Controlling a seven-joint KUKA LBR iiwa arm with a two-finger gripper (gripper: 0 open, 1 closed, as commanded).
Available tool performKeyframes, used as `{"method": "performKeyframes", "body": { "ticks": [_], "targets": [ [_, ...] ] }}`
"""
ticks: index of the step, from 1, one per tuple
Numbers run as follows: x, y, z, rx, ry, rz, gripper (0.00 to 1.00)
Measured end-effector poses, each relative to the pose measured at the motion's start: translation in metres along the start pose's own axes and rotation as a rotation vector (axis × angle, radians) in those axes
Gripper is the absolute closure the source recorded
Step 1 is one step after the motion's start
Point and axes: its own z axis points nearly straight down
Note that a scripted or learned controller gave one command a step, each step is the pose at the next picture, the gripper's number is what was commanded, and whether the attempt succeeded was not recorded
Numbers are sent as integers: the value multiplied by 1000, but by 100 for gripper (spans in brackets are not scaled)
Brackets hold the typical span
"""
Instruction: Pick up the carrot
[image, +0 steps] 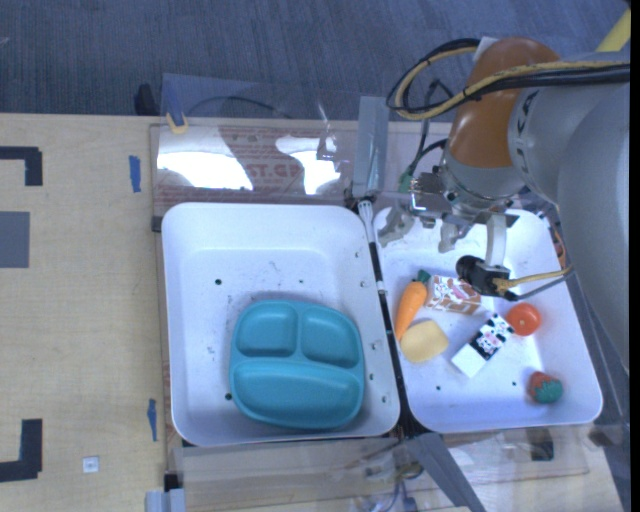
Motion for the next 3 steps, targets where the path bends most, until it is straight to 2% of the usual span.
{"method": "performKeyframes", "body": {
  "ticks": [1,2,3],
  "targets": [
    [-23,-31,0,5,0,47,0],
    [8,-25,0,2,-1,180,0],
    [7,-25,0,1,-1,181,0]
  ]
}}
